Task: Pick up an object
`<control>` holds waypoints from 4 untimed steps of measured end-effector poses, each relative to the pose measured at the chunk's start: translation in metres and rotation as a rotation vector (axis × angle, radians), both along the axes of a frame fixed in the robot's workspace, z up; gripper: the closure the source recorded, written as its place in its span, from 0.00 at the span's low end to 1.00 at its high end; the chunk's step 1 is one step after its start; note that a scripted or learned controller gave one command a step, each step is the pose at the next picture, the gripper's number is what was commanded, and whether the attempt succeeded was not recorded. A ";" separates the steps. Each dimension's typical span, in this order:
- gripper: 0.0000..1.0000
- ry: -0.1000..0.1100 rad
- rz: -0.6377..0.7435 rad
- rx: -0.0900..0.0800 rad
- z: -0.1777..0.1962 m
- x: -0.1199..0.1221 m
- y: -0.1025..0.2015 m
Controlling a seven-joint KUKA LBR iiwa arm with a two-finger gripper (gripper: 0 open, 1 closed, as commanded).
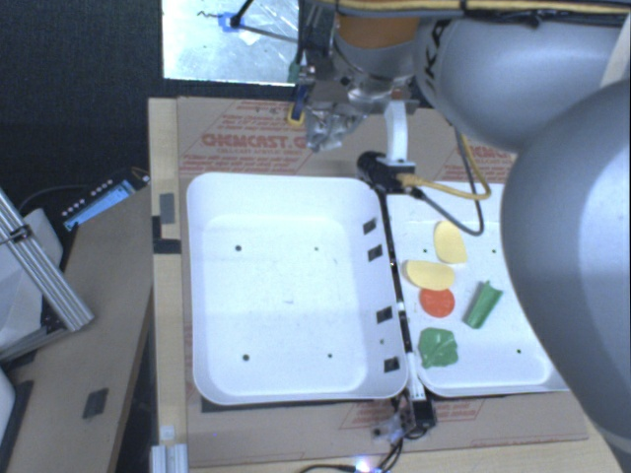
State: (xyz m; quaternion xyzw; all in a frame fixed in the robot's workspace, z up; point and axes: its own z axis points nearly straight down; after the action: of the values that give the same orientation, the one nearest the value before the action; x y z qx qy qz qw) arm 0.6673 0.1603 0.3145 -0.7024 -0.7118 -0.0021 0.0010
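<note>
Nearest the lens, looming at the right: smooth grey arm casing [582,215], rounded and matte, with an orange band [380,3] higher up near the wrist. Below it, two shallow white bins side by side, glossy plastic with rounded corners, joined along a seam by black clips [385,313]. Left bin [286,284] bare but for small dark dots on its floor. Right bin [493,363] with five small pieces near its left wall: pale yellow oval [450,243] farthest, yellow flat piece [430,274] next, round red-orange disc [438,304], green stick-shaped piece [482,304] tilted just to its right, lumpy green leafy piece [438,347] nearest. Gripper [327,131] metallic, hovering beyond the far edge of the left bin, over brown printed cardboard [246,141], holding nothing visible; finger spread impossible to tell. Tan bench [108,294], aluminium rail [39,274] at left, dark floor beyond.
</note>
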 end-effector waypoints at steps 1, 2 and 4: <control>1.00 0.005 -0.003 -0.003 -0.064 0.000 0.067; 1.00 0.009 -0.014 -0.006 -0.108 -0.052 0.048; 1.00 0.006 -0.006 -0.004 -0.074 0.000 0.065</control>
State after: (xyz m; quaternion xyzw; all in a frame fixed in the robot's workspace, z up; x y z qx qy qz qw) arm 0.6672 0.2253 0.2408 -0.7047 -0.7095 0.0015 0.0017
